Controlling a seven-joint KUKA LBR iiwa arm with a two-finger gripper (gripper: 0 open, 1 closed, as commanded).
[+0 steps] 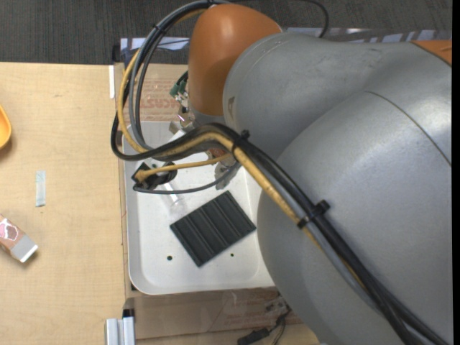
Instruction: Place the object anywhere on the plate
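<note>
Wooden bench [65,121], small grey strip [40,188], wrapped bar [14,240] at its left edge

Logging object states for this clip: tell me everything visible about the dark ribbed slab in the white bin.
The dark ribbed slab is a flat, charcoal-black rectangle with parallel grooves along its top, matte, perhaps rubber or plastic. It lies flat on the floor of the white bin, turned diagonally to the bin's walls. Its right corner runs up to the grey arm overhead. Nothing visibly grips it.
</note>
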